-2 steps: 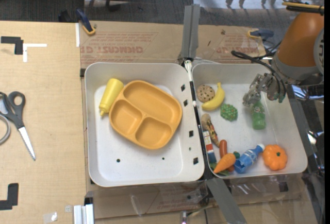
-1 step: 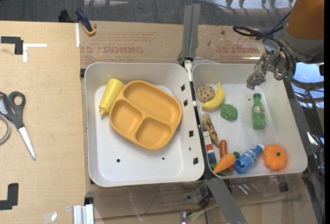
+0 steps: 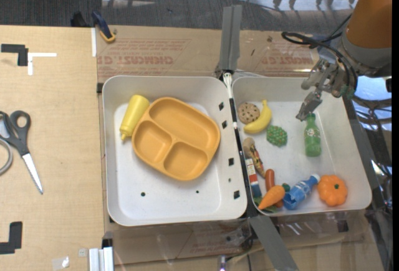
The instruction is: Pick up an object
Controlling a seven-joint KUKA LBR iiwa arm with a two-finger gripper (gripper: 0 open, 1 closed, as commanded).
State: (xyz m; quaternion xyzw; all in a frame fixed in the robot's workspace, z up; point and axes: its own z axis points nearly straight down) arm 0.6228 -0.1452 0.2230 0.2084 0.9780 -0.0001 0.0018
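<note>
One claw (image 3: 310, 104) hangs just above the green bottle (image 3: 312, 137).

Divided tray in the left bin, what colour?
Yellow-orange, plain with no pattern; the divided tray shows clearly in the camera view.

Smooth matt yellow plastic divided tray (image 3: 176, 137); glossy white plastic bins (image 3: 118, 201); green bottle (image 3: 312, 135), shiny plastic; orange pumpkin (image 3: 332, 190), smooth plastic; knobbly green ball (image 3: 277, 136); pale wood-grain bench (image 3: 47, 139); brown cardboard (image 3: 162, 52), printed; scissors (image 3: 24, 150), metal blades, grey plastic handles
</note>
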